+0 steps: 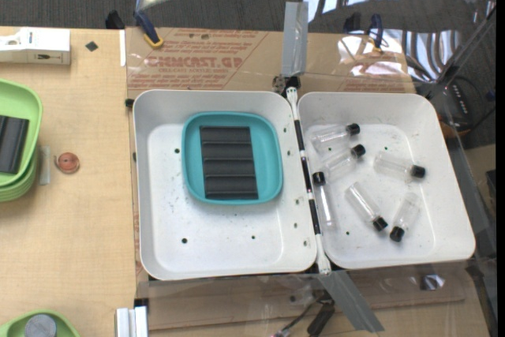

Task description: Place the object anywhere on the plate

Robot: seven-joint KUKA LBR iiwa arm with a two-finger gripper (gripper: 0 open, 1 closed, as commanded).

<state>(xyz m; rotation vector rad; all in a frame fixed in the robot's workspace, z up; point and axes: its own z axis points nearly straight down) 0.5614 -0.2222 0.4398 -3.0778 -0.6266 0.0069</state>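
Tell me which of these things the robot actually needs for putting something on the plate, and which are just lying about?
Needed for the job:
- square teal plate with a dark ribbed insert, in the left white bin
- clear plastic tubes with black caps, scattered in the right white bin

Just lying about:
- lime green tray
- small round reddish disc
- white cardboard box
- printed brown cardboard sheet

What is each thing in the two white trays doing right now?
Teal plate: flat in the left bin, a dark ridged insert on it, no vial on it.
Clear vials with black caps: lying on their sides, scattered in the right bin, several pointing different ways.
One vial: lying along the right bin's left wall, cap end up-frame.
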